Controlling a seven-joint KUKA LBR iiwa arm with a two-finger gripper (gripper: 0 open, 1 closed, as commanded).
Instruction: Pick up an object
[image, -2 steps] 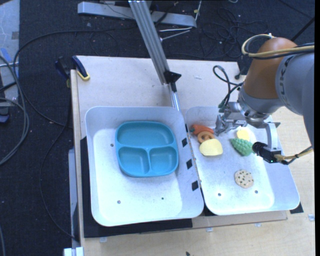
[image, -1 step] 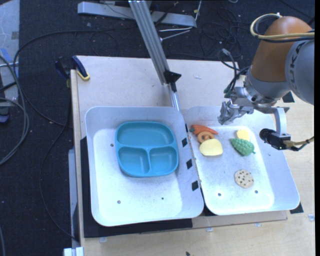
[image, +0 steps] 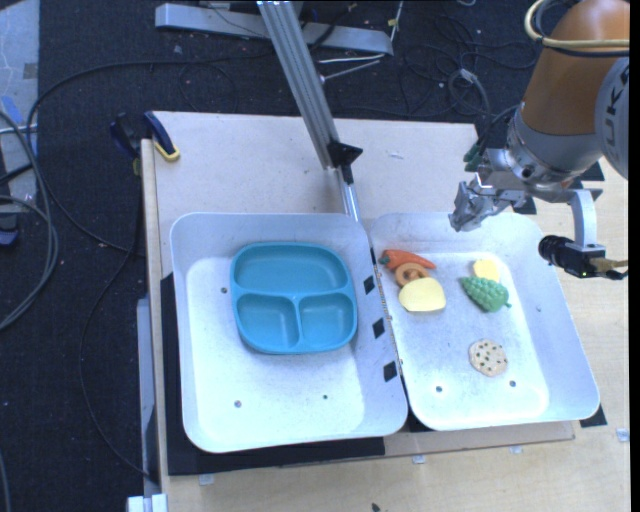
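Hovering at upper right above the right bin (image: 560, 330), the gripper (image: 467, 218) held nothing; finger state indeterminable, toy food (image: 486, 293) untouched below.

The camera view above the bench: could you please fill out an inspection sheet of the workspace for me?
Surface: pale bench bearing two shallow white bins side by side, left bin and right bin.
Job's things: in the right bin, a carrot, a yellow piece just below it, a green bumpy piece with a small yellow piece touching its top, and a cookie apart, nearer the front.
Clutter: blue divided plate in the left bin.
Grippers: gripper hangs above the right bin's far edge, holding nothing.
Cables: black cables on the dark floor to the left.
Surroundings: slanted metal pole over the bench's far side.
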